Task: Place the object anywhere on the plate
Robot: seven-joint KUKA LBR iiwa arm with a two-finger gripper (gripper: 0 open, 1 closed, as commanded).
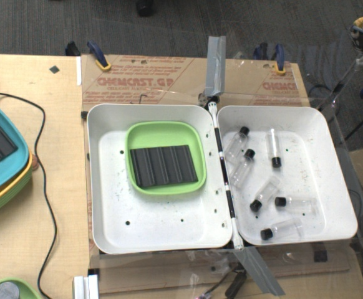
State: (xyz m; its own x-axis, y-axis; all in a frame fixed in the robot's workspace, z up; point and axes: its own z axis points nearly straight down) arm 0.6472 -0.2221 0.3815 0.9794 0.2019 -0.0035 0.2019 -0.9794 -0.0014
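A green square plate (166, 136) sits in the left white bin (106, 217), toward its back, with a dark ribbed pad (164, 166) lying on it. In the right white bin (331, 167) lie several clear plastic vials with black caps: one upright-looking vial (273, 147) near the back, one (239, 164) by the divider, another (266, 196) in the middle, and one (281, 230) near the front edge.
Brown cardboard (144, 76) lies behind the bins, held by blue-and-yellow clamps (98, 55). A grey post (216, 67) stands at the bins' back seam. Stacked teal and yellow trays (0, 157) and a black cable (44, 185) rest on the wooden bench at left.
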